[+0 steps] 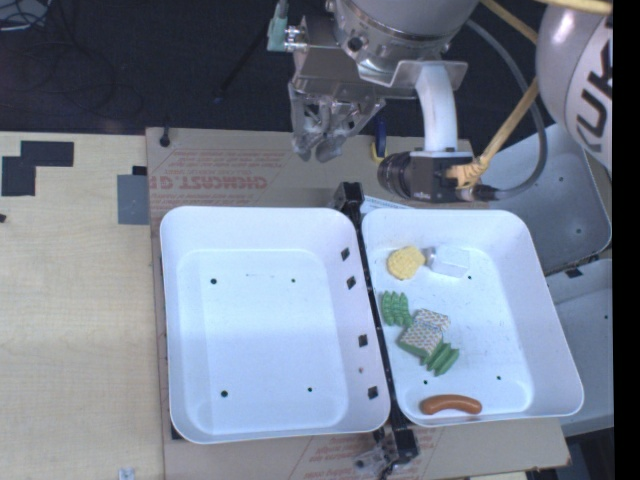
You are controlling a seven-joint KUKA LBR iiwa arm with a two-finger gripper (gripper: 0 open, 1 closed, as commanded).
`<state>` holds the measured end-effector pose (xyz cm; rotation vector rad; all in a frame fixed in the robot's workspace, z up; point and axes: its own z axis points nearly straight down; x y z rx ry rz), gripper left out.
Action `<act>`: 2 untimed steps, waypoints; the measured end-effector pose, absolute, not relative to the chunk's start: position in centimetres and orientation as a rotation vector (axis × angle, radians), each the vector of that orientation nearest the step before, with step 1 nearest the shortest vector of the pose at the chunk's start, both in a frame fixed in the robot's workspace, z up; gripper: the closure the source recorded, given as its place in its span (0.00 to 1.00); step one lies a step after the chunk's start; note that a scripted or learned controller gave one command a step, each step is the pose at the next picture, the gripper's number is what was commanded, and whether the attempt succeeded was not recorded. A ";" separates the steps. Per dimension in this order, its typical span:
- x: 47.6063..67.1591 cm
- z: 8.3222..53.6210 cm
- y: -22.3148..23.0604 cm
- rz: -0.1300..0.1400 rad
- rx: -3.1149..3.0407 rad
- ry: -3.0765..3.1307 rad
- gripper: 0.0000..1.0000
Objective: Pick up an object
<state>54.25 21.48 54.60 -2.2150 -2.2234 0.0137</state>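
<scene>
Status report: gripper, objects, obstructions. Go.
Gripper high above the bins' far edge, nothing between its fingers. Yellow piece, green pieces, sausage in right bin. Nothing in the way.

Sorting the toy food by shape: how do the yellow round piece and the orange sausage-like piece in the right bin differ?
The yellow round ridged piece is a squat disc; the orange sausage-shaped piece is long and thin. The yellow one lies near the far wall of the right white bin, the orange one by its near wall. Both lie flat, apart from other items.
</scene>
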 end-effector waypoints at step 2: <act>54.2 56.4 21.7 0.026 -2.205 -2.229 1.00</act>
